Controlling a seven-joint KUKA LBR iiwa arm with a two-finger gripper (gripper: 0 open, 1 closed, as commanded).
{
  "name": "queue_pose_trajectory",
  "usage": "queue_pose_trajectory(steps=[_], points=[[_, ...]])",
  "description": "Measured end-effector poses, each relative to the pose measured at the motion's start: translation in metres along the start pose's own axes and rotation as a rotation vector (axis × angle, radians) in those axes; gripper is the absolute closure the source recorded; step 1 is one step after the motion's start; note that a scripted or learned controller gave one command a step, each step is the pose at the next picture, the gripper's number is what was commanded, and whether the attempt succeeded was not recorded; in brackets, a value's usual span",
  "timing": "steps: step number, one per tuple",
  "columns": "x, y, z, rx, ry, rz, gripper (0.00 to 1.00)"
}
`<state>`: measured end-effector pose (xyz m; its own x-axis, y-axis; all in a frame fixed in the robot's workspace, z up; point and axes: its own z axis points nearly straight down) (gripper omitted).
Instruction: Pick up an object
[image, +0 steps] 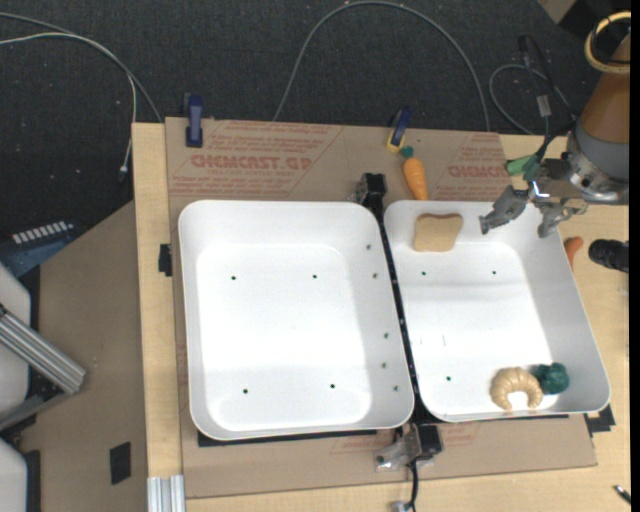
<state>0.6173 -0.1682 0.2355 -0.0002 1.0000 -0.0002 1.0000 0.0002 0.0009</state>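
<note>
My gripper hangs over the far right corner of the right bin, its two fingers spread apart with nothing between them. A tan slice of bread lies at the bin's far left corner, to the left of the gripper. A croissant and a small dark green object lie together at the bin's near right corner, well away from the gripper.
The left bin sits beside the right one. An orange carrot lies on the cardboard behind the right bin. Blue clamps hold the board's far edge. A small orange item lies right of the bin.
</note>
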Motion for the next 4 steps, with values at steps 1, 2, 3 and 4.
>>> queue_pose_trajectory(steps=[1, 2, 3, 4], points=[[-0.028, 0.048, 0.074, 0.006, 0.001, 0.001, 0.0], [-0.026, 0.028, 0.155, 0.007, 0.002, 0.0, 0.0], [0.037, -0.015, -0.019, -0.015, -0.001, -0.004, 0.0], [0.013, 0.013, 0.063, 0.007, 0.001, 0.001, 0.0]])
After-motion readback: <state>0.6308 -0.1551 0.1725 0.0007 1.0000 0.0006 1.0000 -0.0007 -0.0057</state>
